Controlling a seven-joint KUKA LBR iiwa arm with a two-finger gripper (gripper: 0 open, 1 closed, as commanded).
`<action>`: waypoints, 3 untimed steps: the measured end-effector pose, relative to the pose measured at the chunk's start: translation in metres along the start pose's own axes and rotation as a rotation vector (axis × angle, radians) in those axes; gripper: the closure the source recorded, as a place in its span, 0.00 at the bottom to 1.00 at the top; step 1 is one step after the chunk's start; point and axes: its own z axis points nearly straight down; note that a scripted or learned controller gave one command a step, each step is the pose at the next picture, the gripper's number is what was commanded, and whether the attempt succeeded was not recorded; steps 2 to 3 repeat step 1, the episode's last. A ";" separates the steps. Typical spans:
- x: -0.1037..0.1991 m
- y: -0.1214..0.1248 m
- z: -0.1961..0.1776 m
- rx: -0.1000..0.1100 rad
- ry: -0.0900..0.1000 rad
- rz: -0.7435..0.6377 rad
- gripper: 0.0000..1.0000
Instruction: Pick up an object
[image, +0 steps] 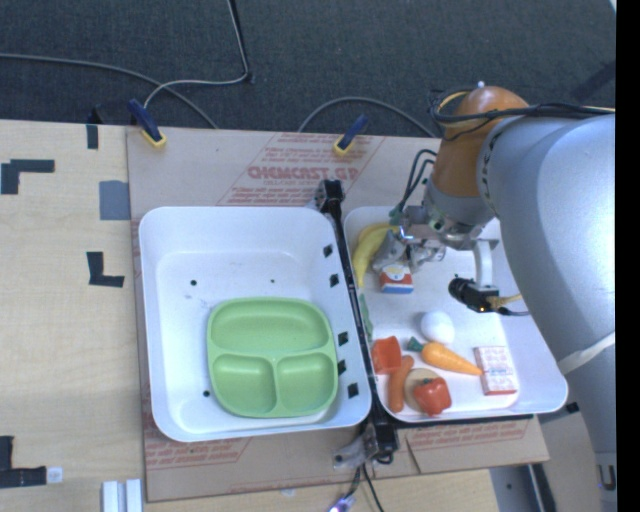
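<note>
- The claw (412, 245) hangs low in the right bin (530, 395), just above a small carton (397, 279) beside the banana (368, 250); whether it is open or closed, I cannot tell.
- Risk: the crowded banana and carton may be nudged rather than gripped, or the claw may catch the bin wall.
- The left bin (170, 300) holds a green tray (271, 357); cardboard lines the wooden counter (60, 380).
</note>
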 end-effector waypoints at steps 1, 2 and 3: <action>0.041 -0.063 -0.091 -0.041 0.006 -0.009 1.00; 0.041 -0.063 -0.091 -0.041 0.006 -0.009 1.00; 0.041 -0.063 -0.091 -0.041 0.006 -0.009 1.00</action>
